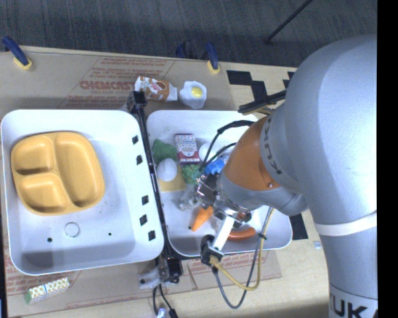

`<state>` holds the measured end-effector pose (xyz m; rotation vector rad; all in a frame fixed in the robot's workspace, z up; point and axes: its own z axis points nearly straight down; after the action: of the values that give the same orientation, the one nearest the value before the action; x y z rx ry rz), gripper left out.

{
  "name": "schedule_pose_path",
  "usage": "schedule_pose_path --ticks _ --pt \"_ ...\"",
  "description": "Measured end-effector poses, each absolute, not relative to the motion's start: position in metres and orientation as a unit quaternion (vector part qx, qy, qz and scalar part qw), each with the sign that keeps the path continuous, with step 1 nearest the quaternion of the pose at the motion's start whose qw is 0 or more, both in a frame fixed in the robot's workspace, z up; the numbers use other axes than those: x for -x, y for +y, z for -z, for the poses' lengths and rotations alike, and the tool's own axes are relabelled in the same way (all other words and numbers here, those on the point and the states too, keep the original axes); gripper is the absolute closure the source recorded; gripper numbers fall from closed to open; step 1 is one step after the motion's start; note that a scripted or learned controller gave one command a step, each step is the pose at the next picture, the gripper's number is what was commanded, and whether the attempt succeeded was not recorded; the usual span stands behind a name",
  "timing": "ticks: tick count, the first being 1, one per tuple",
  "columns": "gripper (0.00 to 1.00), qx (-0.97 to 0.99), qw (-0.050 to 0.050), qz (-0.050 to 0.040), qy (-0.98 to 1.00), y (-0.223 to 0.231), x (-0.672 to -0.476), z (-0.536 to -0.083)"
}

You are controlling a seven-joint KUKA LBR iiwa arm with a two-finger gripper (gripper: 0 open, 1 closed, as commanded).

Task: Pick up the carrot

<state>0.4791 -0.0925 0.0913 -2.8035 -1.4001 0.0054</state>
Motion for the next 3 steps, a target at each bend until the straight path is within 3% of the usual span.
schedule_pose_path --ticks 2,3 --pt "0.00 0.895 0.004 -0.0017 -0.447 -0.0925 -0.4791 -0.0912" --pt "1.00 0.894 0.006 -0.0027 -0.449 -0.0918 -0.4789 -0.1006"
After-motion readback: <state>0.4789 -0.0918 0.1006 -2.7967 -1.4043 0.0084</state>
